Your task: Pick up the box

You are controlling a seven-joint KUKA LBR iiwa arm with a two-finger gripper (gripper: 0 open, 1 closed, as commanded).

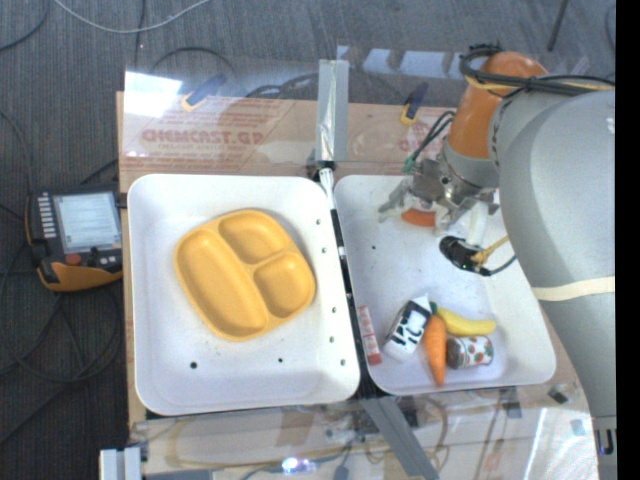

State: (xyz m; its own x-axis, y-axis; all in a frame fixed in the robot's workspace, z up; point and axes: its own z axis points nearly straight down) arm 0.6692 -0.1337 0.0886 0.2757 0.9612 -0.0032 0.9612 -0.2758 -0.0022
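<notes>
You're looking down on a dark grey carpeted floor (pixel 60 88) with thin cables (pixel 100 13) looping across it at the top left and more trailing at the top right. The bench (pixel 230 133) sits in the middle, its back part a brownish sheet with faded red lettering under a shiny clear cover that catches a bright patch of light near its left corner. A metal post (pixel 331 108) stands at the back centre. Off the bench's left edge, on the floor, lies a control pendant (pixel 75 233) with a pale screen and orange trim.
</notes>
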